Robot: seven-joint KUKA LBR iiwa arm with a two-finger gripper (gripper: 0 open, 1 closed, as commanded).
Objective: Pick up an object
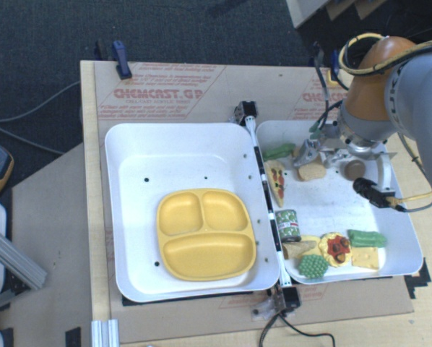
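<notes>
Claw low in right bin, finger state cannot be told; tan piece touching just below it, green leaf left, can further below, yellow tray far left.

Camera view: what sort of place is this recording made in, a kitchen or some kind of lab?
Most likely a robot lab test bench, not a kitchen. Two white bins sit on a protective-film-covered board clamped with a blue clamp, toy food such as a small can lies in the right bin, and cables run over dark carpet.
</notes>
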